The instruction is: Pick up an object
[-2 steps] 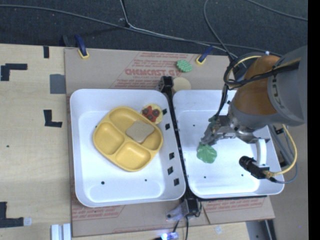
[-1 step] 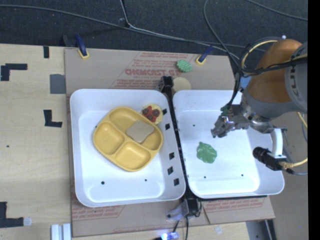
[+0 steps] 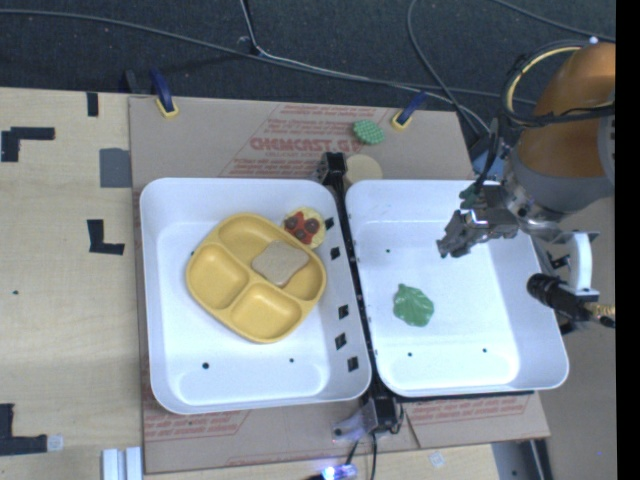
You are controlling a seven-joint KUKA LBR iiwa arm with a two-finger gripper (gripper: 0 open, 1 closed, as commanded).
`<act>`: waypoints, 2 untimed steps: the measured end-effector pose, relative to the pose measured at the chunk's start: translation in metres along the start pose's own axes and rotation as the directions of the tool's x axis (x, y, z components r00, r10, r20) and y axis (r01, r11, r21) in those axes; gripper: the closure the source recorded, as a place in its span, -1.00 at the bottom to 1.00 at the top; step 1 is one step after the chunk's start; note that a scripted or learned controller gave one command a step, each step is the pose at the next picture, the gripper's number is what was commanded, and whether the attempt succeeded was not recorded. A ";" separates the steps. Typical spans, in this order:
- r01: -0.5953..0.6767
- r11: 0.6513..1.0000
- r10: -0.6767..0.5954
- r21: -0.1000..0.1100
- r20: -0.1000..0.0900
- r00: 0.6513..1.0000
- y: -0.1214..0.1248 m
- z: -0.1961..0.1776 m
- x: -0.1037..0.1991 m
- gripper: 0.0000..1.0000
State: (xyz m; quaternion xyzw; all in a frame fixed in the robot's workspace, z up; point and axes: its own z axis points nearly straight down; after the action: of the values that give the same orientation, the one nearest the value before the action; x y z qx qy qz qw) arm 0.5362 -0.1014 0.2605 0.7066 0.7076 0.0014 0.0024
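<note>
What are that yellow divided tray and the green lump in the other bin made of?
The yellow tray looks like molded plastic: uniform color, smooth rounded compartments, slight sheen. The green lump seems a matte toy leafy vegetable, plastic or soft rubber; too small to say which.

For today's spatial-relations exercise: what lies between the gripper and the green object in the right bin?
In the camera view, bare white bin floor lies between the gripper and the green object.
</note>
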 end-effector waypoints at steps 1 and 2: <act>0.006 1.000 -0.006 0.006 -0.003 1.000 -0.002 0.001 0.060 1.00; 0.006 1.000 -0.006 0.008 -0.003 1.000 0.002 0.014 0.122 1.00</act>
State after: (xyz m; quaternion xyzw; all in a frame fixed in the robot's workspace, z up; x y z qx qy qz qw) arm 0.5383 0.0211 0.2466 0.7045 0.7097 -0.0006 -0.0016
